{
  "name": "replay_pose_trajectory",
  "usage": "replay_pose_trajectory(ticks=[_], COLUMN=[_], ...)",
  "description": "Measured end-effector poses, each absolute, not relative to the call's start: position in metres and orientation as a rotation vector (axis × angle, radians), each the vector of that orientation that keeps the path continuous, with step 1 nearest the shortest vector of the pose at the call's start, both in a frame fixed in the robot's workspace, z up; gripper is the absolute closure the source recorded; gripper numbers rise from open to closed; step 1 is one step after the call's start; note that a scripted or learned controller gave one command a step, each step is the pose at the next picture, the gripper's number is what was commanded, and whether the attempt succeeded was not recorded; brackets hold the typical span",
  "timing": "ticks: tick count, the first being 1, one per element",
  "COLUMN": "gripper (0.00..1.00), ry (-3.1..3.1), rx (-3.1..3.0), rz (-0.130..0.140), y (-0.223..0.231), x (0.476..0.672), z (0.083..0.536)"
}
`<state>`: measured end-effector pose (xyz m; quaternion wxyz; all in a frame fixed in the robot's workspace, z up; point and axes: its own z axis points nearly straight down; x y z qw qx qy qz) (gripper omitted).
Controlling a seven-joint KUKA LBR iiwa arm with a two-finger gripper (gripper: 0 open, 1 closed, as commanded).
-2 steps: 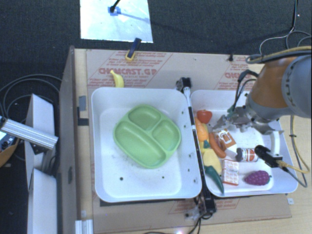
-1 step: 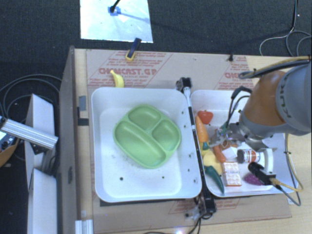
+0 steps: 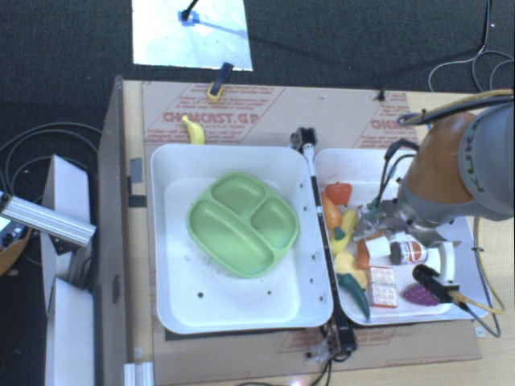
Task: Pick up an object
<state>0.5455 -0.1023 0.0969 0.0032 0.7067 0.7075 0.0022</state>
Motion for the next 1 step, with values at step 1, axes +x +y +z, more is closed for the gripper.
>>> replay_pose_trajectory(ticks=[1], gripper=[1.00], ry=[2.230], rx=[2.203], rz=[0.016], y=[-0.0328], x=[0.5696], z=[0.1902])
